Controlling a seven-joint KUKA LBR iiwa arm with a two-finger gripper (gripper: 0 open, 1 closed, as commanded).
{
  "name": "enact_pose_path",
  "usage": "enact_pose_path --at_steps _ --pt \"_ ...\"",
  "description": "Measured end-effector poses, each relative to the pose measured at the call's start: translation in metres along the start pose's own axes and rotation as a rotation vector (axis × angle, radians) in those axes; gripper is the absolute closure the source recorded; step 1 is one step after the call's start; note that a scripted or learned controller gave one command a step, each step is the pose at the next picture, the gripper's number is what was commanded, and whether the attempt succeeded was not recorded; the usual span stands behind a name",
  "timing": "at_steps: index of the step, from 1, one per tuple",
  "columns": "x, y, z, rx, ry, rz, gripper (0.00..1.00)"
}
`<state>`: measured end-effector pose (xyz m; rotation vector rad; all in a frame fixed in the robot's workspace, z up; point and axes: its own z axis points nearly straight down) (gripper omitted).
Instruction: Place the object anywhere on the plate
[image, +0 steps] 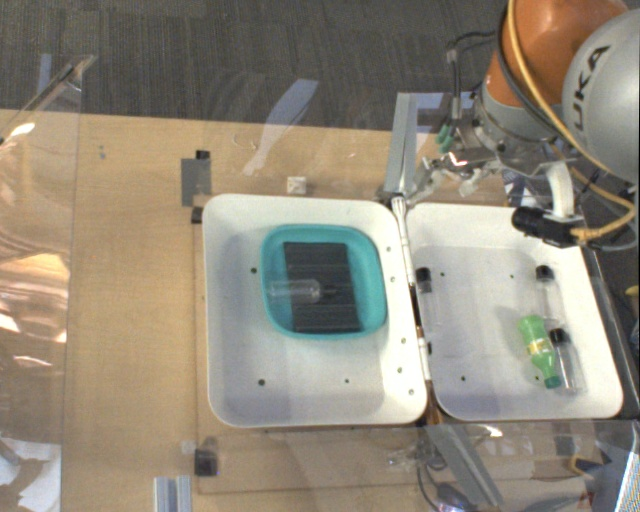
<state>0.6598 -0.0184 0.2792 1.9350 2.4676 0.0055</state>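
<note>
Camera view looks down on a teal plate (372, 285), square with rounded corners and a dark ribbed insert, in the left bin (230, 380). A clear, glassy cylinder (293, 290) already lies on its side on that insert. The arm (560, 60) hangs above the right bin (480, 330), where a green plastic bottle (538, 347) lies beside a small dark-capped vial (561, 358); its grip state cannot be told. Being round and smooth, the cylinder could roll off the plate if jostled.
</note>
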Motion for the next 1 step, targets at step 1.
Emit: enact_pose_path --at_steps 1 --pt "0.0153 -0.0131 0.0942 0.003 0.002 -0.002 0.00"
